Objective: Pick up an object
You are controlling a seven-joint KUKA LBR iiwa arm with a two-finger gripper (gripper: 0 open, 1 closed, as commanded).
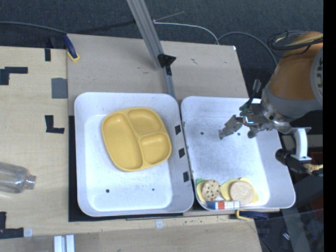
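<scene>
The tool (239, 128) hangs over the upper half of the right shallow white plastic bin (210, 156), its two dark fingers splayed apart, one reaching toward the bin's middle and one back toward the arm. It is released, with nothing between the fingers.

Below the tool, well apart from it and pressed into the near edge of the same bin, sits a small cluster: a round tan cookie with dark chips (210, 189), a yellow-rimmed round piece with a pale brown top (241, 191), and a flat white packet with red and blue print (222, 206) lying along the bin's lip. Any of these could serve as the object to pick up; none is lifted or touched.

Farther off, past the divider on the side away from the arm, the left white bin (89, 156) carries a yellow plastic three-compartment plate (136, 138). Beyond that, on the wooden desk (31, 140), lies a clear plastic bottle (14, 177).

By my judgement the task has barely begun: the tool must travel down to the cluster, descend, close and lift.
</scene>
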